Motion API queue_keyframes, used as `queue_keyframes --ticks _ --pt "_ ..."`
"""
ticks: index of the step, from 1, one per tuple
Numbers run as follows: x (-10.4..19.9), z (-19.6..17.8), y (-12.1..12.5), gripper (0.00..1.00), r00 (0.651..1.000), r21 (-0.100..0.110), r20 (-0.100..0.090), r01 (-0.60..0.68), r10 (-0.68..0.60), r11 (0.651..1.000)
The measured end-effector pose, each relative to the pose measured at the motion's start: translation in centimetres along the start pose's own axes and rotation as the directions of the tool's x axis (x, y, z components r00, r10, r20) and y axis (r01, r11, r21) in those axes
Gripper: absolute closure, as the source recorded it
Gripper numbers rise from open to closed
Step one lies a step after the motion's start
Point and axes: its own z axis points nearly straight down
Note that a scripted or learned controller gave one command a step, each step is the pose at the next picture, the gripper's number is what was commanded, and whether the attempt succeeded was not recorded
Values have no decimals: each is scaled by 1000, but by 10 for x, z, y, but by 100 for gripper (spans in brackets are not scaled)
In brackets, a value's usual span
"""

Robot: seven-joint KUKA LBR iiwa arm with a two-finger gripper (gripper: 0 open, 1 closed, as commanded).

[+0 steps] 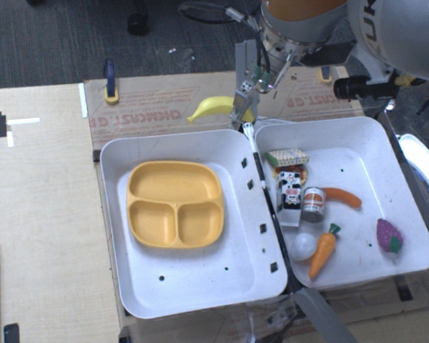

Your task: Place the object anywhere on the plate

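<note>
Above the bins' far rim, my gripper (pixel 245 110) is clamped on one end of the banana (pixel 210 108), which juts out to the left over the bench (pixel 34 184), beyond the yellow plate (pixel 175 204) lying in the left bin (pixel 123 236).

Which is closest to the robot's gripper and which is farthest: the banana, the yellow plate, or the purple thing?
From the gripper:
1. Banana, just left of it, behind the bins.
2. Yellow plate, in the left bin.
3. Purple thing, by the right bin's right wall, farthest.
</note>
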Motion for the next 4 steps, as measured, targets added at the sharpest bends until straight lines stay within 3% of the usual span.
queue_keyframes --ticks 1,2,3,4 --pt "6 141 -41 100 1000 1 -2 -20 20 1000" --pt "4 13 -34 100 1000 0 0 11 -11 1000" --pt "42 162 -56 100 964 0 -3 265 -265 964" --pt "50 76 -8 100 894 -2 1 448 -448 894"
